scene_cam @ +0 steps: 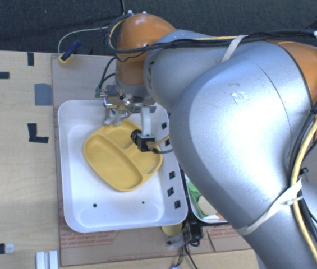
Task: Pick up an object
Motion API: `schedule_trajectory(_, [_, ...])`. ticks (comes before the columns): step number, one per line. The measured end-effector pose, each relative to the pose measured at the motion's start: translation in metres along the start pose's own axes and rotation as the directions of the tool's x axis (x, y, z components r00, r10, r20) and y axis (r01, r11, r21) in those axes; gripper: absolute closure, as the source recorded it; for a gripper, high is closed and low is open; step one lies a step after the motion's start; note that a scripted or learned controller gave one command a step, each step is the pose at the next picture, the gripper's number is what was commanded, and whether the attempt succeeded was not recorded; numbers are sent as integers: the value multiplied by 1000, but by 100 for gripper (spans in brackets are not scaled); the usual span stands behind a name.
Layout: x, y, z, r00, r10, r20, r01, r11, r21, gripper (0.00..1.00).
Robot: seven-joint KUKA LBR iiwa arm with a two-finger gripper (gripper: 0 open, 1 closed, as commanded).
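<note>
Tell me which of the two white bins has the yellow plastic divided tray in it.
The left shallow white bin, the one in full sight. The yellow plastic divided tray lies on its floor, below the tool. The right white bin is mostly hidden under the grey arm.

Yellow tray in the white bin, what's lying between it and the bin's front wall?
Nothing. In the camera view, bare white floor runs from the yellow tray to the white bin's front wall.

1. One fixed camera sits above the worktop (12,150), looking down at a slant.
2. It faces the left white bin (113,214), seen whole near the centre.
3. The arm (242,128), entering from the right, looms close and covers the right bin.
</note>
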State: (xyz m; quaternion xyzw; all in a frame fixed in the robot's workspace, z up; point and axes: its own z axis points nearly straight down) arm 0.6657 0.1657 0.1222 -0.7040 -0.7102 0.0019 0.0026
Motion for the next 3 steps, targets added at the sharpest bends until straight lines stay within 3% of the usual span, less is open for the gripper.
schedule_trajectory(1, [21, -34, 20, 1000, 9, 2, -9, 1000, -8, 100])
schedule_trajectory(2, [30, -90, 31, 1000, 10, -1, -10, 999, -34, 100])
schedule_trajectory(3, [10, -111, 31, 1000, 10, -5, -10, 999, -35, 100])
